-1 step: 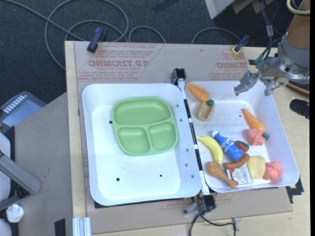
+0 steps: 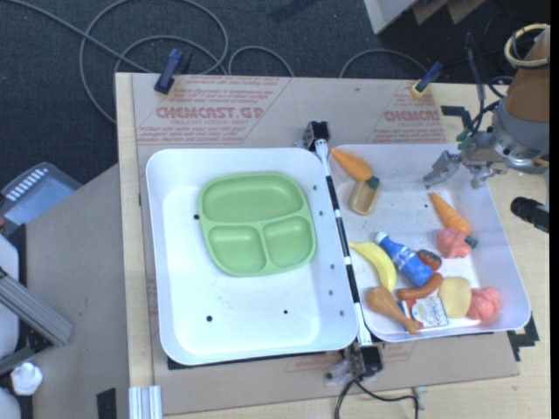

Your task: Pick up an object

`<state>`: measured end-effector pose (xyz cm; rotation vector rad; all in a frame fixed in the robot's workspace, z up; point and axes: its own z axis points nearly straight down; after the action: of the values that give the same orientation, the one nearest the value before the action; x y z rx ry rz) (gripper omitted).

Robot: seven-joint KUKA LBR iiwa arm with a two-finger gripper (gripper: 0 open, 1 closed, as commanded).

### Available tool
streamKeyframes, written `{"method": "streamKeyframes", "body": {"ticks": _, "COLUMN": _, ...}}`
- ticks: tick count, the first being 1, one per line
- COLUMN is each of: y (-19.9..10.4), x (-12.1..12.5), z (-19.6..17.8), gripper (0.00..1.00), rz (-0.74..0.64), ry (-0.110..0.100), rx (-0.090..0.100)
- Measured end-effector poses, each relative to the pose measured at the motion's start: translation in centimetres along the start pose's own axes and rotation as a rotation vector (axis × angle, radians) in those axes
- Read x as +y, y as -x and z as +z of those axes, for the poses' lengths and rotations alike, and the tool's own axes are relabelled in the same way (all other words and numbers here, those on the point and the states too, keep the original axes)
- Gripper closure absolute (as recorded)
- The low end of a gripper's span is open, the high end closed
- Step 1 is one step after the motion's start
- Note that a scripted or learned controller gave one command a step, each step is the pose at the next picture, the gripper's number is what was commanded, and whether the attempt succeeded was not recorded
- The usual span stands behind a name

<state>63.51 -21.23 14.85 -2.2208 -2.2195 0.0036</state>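
Observation:
My gripper [image 2: 457,174] hangs over the far right part of the right bin [image 2: 395,180], open, with nothing between its fingers. Just below it an orange carrot [image 2: 448,211] lies apart from the fingertips, with a pink toy [image 2: 454,243] at its lower end. Another carrot [image 2: 352,164] and a tan jar [image 2: 364,197] lie at the bin's far left. Near the front sit a blue bottle [image 2: 406,259], a banana [image 2: 377,263], a drumstick [image 2: 389,307], a sausage [image 2: 419,289], a yellow round fruit [image 2: 455,297] and a second pink toy [image 2: 485,303].
The left bin [image 2: 175,260] holds a green divided plate [image 2: 258,223]. A black clip [image 2: 316,133] sits at the far end of the shared wall between the bins. Bare floor lies in the right bin between the jar and the near carrot.

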Motion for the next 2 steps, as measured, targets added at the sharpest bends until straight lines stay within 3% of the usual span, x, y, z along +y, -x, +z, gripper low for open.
{"method": "streamKeyframes", "body": {"ticks": 1, "y": 0.4, "x": -2.7, "z": 5.8, "gripper": 0.00, "rz": -0.003, "ry": -0.001, "rx": 0.007}}
{"method": "streamKeyframes", "body": {"ticks": 2, "y": 0.3, "x": -4.6, "z": 6.4, "gripper": 0.00, "rz": -0.003, "ry": 0.002, "rx": 0.006}}
